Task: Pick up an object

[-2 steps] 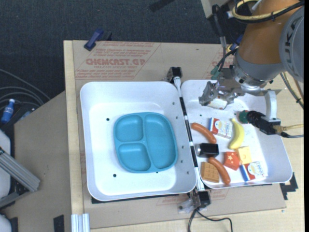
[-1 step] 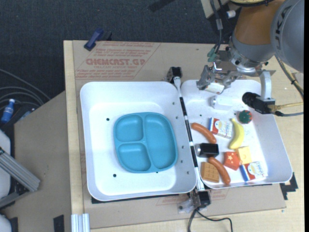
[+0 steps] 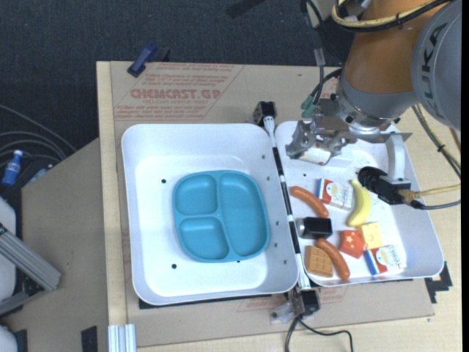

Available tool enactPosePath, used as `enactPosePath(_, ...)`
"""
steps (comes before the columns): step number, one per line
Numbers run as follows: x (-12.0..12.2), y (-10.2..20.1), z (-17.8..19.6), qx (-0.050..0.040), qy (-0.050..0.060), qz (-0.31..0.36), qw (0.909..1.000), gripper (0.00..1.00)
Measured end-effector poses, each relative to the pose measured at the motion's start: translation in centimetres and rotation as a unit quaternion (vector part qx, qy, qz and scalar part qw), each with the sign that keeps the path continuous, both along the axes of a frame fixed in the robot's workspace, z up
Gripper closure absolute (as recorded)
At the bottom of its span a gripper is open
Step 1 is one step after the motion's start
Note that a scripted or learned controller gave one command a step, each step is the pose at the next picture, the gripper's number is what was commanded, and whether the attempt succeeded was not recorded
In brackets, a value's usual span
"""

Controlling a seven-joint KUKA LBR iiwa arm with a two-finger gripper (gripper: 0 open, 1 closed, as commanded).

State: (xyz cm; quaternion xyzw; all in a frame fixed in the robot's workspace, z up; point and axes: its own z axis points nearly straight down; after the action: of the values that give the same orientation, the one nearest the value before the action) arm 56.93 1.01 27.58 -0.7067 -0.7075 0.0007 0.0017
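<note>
Readable text: red print on the brown sheet (image 3: 183,86) covering the counter, far side, beyond the left bin (image 3: 139,152). Large line reads roughly "CHEMCAST GP"; smaller lines above and below it are too fine to make out. Small cartons in the right bin (image 3: 432,259) carry printed faces, illegible. Part of a letter shows on the arm (image 3: 429,57), unreadable.

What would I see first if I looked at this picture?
Probably the big blue plate with three sections, alone in the left bin. Next, the big robot arm, grey and orange, reaching over the back of the right bin. Below it lies a heap of toy food, like a yellow banana and two sausages.
</note>
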Motion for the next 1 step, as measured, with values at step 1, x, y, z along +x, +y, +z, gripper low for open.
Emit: enactPosePath(1, 2.19, -2.4, -1.02, -0.0012, -0.002, -0.001, 1.0, 1.0)
